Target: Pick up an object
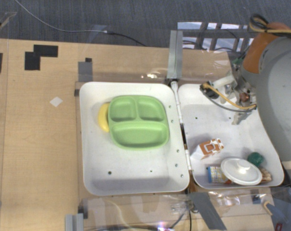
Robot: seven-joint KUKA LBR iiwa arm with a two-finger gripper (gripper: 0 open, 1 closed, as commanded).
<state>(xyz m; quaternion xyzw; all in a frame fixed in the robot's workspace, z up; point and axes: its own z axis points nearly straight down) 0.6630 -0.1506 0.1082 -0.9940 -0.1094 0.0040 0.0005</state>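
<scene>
Gripper (239, 113) over right bin (203, 129), small orange-white obj (211, 147)

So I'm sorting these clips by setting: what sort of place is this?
Probably a robotics lab's picking bench: two white bins on a wooden bench, toy-like items such as a green divided plate, and a grey arm reaching in.

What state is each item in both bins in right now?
Green divided plate: upright, lying flat in the left bin.
Yellow object: partly tucked under that plate's left edge.
White lid: flat in the right bin.
Small orange-and-white toy: lying loose.
Gripper: above the right bin.
</scene>
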